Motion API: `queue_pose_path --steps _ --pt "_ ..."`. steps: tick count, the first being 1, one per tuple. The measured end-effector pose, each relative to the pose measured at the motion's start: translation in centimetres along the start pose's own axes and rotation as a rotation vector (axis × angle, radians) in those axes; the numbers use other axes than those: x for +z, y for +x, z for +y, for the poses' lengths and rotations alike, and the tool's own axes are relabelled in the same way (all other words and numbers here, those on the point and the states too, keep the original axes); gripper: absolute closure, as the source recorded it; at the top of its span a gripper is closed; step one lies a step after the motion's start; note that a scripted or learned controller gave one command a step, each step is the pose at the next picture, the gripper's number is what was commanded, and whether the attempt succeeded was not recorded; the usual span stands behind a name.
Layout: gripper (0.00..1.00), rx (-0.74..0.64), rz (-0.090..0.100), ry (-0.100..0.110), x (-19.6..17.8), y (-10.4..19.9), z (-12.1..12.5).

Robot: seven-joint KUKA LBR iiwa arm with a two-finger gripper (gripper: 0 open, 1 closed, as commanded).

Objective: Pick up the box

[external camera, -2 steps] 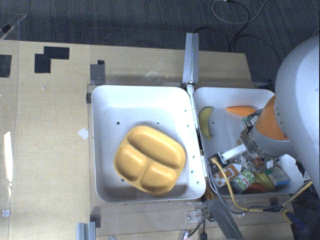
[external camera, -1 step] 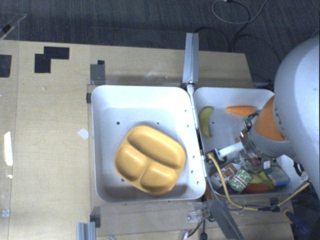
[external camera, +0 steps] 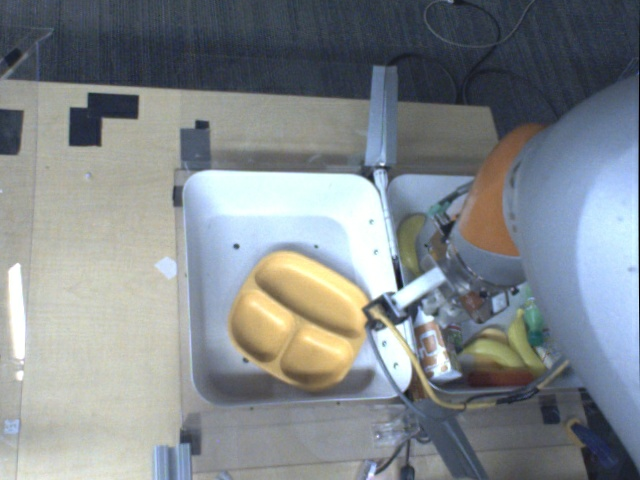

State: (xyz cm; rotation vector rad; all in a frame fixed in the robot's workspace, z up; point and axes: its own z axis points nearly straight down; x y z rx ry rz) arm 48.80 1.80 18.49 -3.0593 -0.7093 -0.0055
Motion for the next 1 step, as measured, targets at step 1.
queue_pose_path --steps 1 --pt "1.00 0.009 -0.002 0.001 0.09 3.86 -8.08"
